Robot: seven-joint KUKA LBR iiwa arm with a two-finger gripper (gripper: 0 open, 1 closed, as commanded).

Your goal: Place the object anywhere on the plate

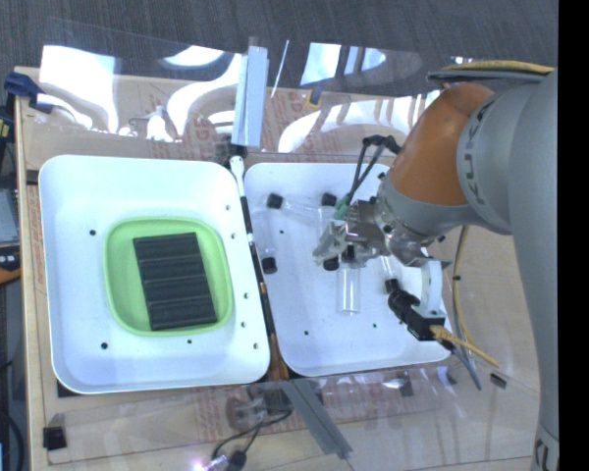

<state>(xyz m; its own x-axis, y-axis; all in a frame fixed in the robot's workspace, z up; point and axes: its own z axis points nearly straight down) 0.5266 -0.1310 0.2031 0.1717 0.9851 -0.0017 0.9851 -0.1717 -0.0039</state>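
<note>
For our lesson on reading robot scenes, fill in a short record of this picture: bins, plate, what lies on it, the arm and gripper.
left bin: white, holds the plate
plate: green, square with rounded corners
on the plate: dark ribbed block, lying flat
right bin: white, under the gripper
arm: grey with orange band, reaching in from the right
gripper: low over the right bin; grasp unclear

ridged block on plate, in left bin
</note>
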